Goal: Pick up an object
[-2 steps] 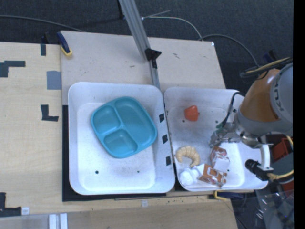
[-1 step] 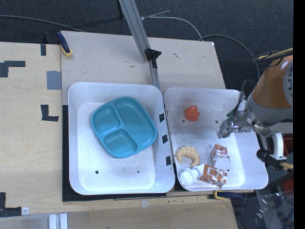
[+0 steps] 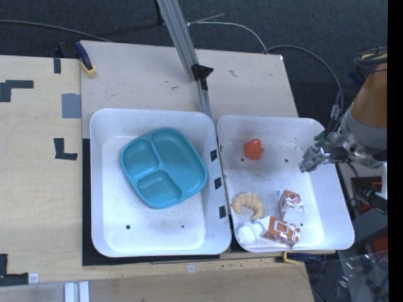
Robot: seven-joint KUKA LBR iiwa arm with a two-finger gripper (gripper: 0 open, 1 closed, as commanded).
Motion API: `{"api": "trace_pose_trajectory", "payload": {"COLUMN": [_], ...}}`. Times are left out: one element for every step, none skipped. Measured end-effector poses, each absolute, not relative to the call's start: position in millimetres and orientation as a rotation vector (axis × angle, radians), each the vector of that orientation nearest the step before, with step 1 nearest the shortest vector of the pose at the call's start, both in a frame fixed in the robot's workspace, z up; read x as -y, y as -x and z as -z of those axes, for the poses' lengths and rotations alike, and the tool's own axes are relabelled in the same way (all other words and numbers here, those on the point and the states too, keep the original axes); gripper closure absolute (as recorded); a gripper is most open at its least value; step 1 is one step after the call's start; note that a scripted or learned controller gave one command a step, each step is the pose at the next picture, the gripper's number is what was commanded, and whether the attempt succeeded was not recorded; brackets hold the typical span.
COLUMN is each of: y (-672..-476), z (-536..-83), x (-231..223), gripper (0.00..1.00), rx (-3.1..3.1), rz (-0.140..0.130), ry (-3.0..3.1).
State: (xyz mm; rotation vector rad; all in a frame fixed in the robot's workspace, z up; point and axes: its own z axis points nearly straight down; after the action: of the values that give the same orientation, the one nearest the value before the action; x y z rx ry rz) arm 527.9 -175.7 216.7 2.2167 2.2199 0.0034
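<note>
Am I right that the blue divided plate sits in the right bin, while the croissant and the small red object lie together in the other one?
Not quite: the camera view shows the blue divided plate in the left bin. The croissant and the small red object do lie together in the other one, the right bin.

Grey arm (image 3: 365, 128) — orange band above, dark metal wrist, seemingly cabled.
</note>
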Motion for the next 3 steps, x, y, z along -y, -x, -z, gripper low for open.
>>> {"api": "trace_pose_trajectory", "payload": {"y": [-529.0,-529.1,-535.7], "z": [-256.3,-258.8,-262.1], "x": [175.6,114.7,64.0], "gripper": [1.00,1.00,1.00], "rx": [-2.221,-2.230,-2.230], "rz": [-0.002,-0.002,-0.001], "ry": [-2.217,-2.215,-2.215]}}
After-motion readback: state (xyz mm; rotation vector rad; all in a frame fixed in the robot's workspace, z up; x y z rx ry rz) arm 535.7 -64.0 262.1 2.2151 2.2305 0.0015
